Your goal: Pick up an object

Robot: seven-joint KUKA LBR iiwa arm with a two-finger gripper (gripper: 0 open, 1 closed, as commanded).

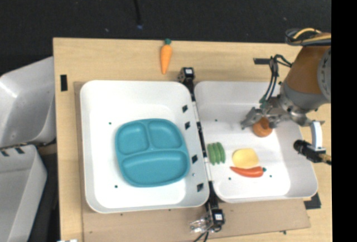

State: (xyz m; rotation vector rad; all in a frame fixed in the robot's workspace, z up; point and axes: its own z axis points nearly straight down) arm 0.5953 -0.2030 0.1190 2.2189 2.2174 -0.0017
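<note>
My gripper point(260, 119) reaches in from the right and hangs low over the far part of the right bin point(223, 96). A small orange-brown round object point(263, 129) sits right below the gripper's tip, partly covered by it. Nearer the front of the same bin lie a yellow object point(245, 156), a red chili pepper point(247, 172) just in front of it, and a green ribbed piece point(216, 153) by the left wall.
The left bin point(100, 101) holds a blue divided plate point(152, 151). A toy carrot point(165, 57) lies on the wooden bench behind the bins. Black clips point(187, 74) join the bins along their shared wall.
</note>
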